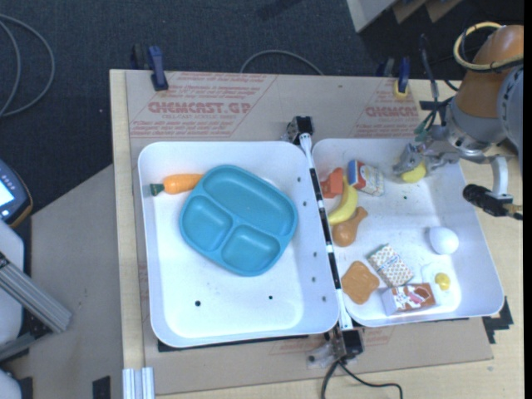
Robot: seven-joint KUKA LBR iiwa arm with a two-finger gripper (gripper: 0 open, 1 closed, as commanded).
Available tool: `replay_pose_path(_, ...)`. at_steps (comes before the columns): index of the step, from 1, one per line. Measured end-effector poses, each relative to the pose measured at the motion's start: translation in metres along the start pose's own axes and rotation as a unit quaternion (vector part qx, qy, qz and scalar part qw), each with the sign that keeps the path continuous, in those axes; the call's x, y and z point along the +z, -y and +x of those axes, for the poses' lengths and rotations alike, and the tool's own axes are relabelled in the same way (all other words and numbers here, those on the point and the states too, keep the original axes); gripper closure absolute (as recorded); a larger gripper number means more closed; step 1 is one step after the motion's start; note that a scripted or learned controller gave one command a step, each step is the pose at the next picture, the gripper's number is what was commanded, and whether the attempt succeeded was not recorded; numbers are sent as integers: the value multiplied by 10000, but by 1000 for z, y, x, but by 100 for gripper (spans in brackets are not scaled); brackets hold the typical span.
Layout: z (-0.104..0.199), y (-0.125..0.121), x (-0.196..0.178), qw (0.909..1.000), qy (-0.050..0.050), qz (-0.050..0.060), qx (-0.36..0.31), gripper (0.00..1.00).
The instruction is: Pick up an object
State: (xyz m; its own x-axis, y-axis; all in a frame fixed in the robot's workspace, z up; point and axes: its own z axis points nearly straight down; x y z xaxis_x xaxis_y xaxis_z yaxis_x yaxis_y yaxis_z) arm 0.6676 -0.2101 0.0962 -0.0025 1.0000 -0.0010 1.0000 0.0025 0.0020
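Right bin (478, 248), far corner | fingers (413, 166) over yellow object (413, 174) | grip: cannot tell

A blue three-compartment plastic plate (238, 219) and an orange toy carrot (180, 184) lie in the left white bin (249, 318); the gripper (413, 163) hangs over a small yellow object (413, 173) in the right white bin (478, 248).

Two shallow white bins sit side by side on a brown board (249, 106) printed with red lettering — the left bin (166, 306) and the right bin (478, 289) meet along a black clip strip (320, 223). Blue clamps (156, 65) pin the board's far edge, and grey cables (25, 48) loop over the dark carpet (208, 15) beyond — nothing else nearby.
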Motion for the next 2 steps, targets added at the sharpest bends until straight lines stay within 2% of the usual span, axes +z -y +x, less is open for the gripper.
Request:
replay_pose_path(1, 64, 1, 12, 10000, -19, 28, -15, 100)
replay_pose_path(2, 59, 53, 10, 10000, -11, 25, 23, 100)
